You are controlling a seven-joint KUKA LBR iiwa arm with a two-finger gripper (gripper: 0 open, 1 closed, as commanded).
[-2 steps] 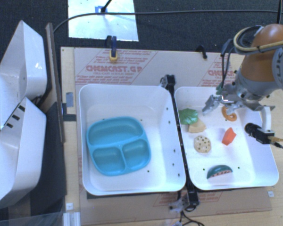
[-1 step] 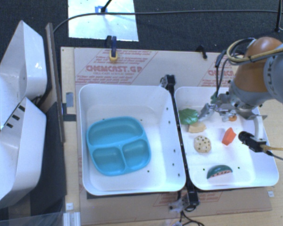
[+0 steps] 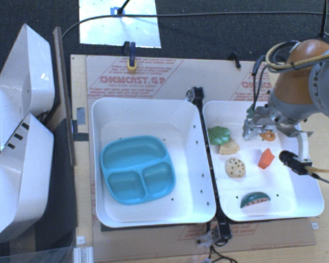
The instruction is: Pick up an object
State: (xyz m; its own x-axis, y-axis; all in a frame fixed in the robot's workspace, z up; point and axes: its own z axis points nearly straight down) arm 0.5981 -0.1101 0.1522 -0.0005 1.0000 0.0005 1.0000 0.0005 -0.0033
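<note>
A blue divided tray (image 3: 137,169) lies alone in the left bin (image 3: 115,111), apparently kept apart from the graspable pieces. In the right bin (image 3: 312,199), green leaf (image 3: 219,134), cookie (image 3: 235,167), watermelon slice (image 3: 255,199) and orange wedge (image 3: 266,158) lie scattered. The gripper (image 3: 256,127) hovers near the far edge, beside a small orange ring (image 3: 268,136); whether its fingers are spread cannot be told.
</note>
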